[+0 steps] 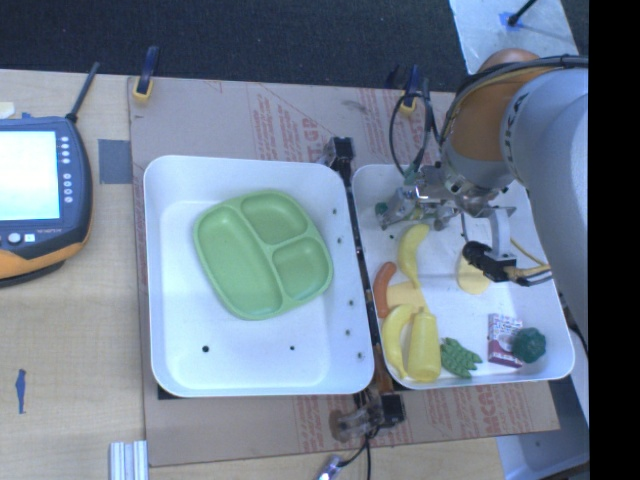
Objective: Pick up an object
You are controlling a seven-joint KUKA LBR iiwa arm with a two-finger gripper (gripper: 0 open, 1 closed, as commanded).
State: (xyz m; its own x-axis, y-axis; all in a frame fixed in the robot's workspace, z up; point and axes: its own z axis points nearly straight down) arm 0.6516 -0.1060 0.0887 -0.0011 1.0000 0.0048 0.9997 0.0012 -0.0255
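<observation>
Where gripper [428, 200] hovers, curved yellow banana [411, 249]

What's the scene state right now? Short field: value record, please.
left bin: holds a green divided plate, tilted in the view
right bin: holds toy food
toy food seen: banana, sausage, yellow bottle, green leafy piece, broccoli, small red and white packet
arm: reaches in from the right, over the far end of the right bin
gripper: low, just above the banana; nothing visibly held
off the bins: tablet controller at the left edge
</observation>
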